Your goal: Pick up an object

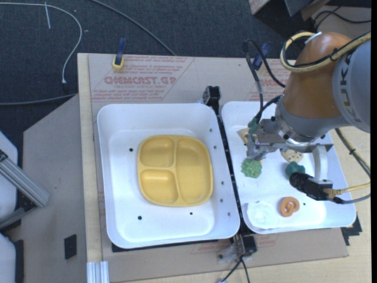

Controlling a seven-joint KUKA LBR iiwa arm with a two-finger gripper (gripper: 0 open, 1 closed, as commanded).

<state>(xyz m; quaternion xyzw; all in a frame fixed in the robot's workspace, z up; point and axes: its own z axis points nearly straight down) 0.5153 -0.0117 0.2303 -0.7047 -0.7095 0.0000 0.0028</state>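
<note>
Camera view. Two white bins sit side by side on the table. The left bin (118, 128) holds a yellow divided plate (175, 170). The right bin (339, 220) holds a green broccoli piece (253, 168), an orange ring (288, 206), a teal piece (294, 169) and a pale holed piece (292, 155) half under the arm.

The arm reaches in from the right. The hand (255, 149) is low over the right bin, just above the broccoli and close to touching it. Whether the fingers are wide or narrow I cannot tell; the wrist hides them. Nothing is seen held.

Step in hand, as I judge it: the approach onto the broccoli, grasp not yet made. Next move calls for a short descent centred on the broccoli, a firm close, then a straight lift; its lumpy form could slip aside.
</note>
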